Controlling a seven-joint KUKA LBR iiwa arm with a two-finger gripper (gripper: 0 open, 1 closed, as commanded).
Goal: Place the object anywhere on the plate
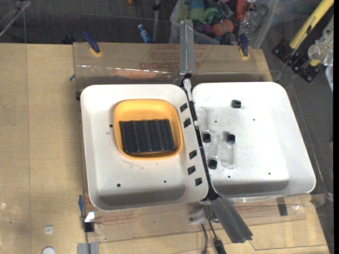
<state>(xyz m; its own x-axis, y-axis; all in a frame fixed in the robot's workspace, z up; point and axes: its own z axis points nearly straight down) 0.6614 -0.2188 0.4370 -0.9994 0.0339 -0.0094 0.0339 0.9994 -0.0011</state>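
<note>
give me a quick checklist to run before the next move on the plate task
1. Plate in place: ok, the orange plate sits in the left bin.
2. Object on the plate: ok, a dark ribbed rectangular object already lies on it, within its rim.
3. Object flat: ok, it looks level, not tipped.
4. Right bin contents: cannot tell, a clear thing with small black parts lies there; too faint to identify.
5. Divider between the bins: ok, upright and in place.
</note>
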